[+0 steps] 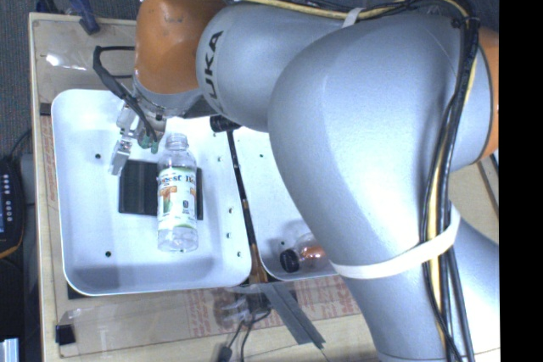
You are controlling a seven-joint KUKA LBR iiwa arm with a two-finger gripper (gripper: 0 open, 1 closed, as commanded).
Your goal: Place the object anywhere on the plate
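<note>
Currently, one fixed slanted view from above; the water bottle is taken as landmark.

Landmark: clear plastic water bottle [177,199] lying on its side in the left bin [76,258], cap end toward the wrist.

Dark object: a flat black rectangular item [137,186] lies just beside the bottle, on its left, apparently touching along the label. A thin dark strip shows on the bottle's other side; cannot tell what it is.

End effector: the end effector [127,140] hangs just above and left of the bottle's cap, over the top edge of the black item. Nothing is seen between the fingers. Whether they stand wide or narrow: cannot tell, too small and cluttered.

Arm: the grey arm [356,123] with its orange band [165,38] covers most of the right bin [276,263].

Right of bottle: in the right bin, a small dark and copper-coloured thing [299,257] peeks out beside the arm.

Plate: cannot make one out.

Task thing: judged to be the bottle or the black item; unclear which.

Stage (judgement): pre-grasp, nothing lifted.

Risk 1: bottle is round and smooth; a pinch near the cap could make it roll or squirt out.

Risk 2: black item lies flat against the bin floor; fingers may scrape past without purchase.

Risk 3: the two things touch, so closing on one may shove the other.
</note>
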